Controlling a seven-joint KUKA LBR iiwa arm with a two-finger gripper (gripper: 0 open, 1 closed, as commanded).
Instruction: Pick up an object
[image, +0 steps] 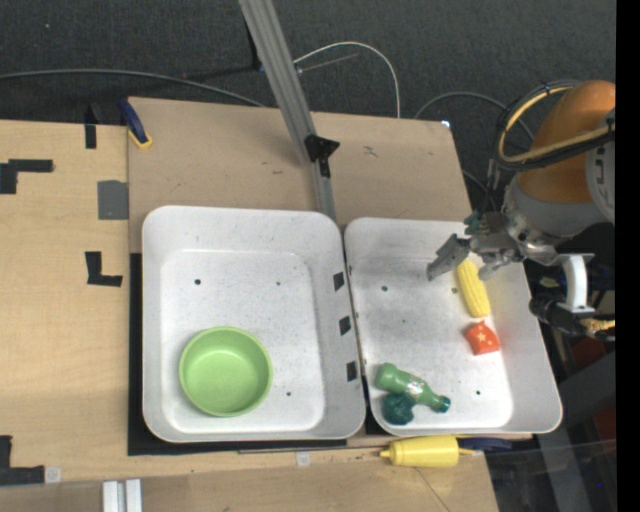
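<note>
My gripper (468, 258) hangs over the upper right part of the right bin (400, 260), open, with its two grey fingers (443, 263) spread wide. A yellow corn cob (473, 290) lies on the bin floor just below, its upper end reaching up between the spread fingers. Nothing is gripped. A small red block (482, 338) lies just below the corn. A light green bottle-shaped toy (410, 383) and a dark teal piece (398, 408) rest near the bin's front edge.
A green bowl (226, 370) sits in the front left of the left bin (250, 240). A yellow toy (425, 452) lies on the bench in front of the right bin. A metal pole (290, 90) slants in behind the bins.
</note>
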